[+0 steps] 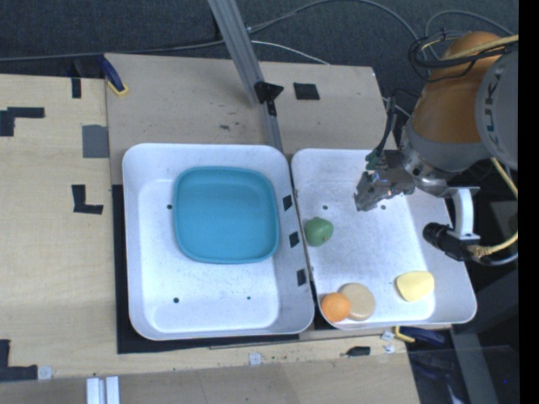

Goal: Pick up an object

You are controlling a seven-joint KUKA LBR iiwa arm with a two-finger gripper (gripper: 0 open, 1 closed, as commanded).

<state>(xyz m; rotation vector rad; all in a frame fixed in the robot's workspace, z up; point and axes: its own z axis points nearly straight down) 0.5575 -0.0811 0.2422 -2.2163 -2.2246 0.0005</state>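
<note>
The right bin (pixel 438 310) holds a green round object (pixel 318 231) near its left wall. Along its front edge lie an orange ball (pixel 335 307), a beige disc (pixel 359 300) touching the ball, and a yellow piece (pixel 414 286). My gripper (pixel 369 198) hangs over the bin's upper middle, to the right of and beyond the green object. Nothing shows between its fingers.
A blue square plate (pixel 226 214) lies in the left bin (pixel 152 310). A grey metal post (pixel 244 49) slants down to the divider between the bins. Cables (pixel 472 247) trail off the arm beside the right bin's right wall.
</note>
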